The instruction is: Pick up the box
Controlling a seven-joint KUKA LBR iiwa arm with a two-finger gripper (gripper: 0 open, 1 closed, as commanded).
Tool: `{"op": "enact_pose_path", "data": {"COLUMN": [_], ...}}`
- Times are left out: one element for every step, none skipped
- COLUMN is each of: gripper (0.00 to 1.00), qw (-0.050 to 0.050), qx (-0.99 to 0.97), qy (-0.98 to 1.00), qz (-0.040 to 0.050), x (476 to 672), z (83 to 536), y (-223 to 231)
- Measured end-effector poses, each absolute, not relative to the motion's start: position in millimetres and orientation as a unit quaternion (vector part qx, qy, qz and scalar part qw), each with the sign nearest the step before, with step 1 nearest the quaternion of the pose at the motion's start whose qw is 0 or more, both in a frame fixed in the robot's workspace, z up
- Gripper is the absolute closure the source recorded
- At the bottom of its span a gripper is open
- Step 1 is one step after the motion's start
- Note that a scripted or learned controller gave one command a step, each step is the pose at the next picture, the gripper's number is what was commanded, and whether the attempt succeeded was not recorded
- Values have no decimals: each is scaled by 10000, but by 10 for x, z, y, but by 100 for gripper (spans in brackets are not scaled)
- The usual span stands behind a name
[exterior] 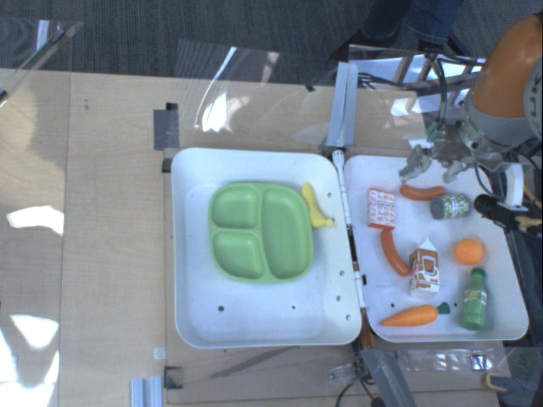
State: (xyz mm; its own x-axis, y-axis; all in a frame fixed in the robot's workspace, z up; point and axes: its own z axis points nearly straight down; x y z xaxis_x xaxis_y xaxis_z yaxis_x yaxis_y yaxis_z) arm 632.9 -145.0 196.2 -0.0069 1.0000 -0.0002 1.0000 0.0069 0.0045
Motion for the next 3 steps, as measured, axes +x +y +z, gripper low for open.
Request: {"op": "enact_pose_path", "data": {"gripper": [0,0,0], "qw": [4,27,51], "qx": [7351,7528,7305], "qy": [6779,6582,6829], "qz": [7,13,41], "x": [5687,5748,5251], "z": [965,1175,892], "y": [-1056,-2030,-1397]}}
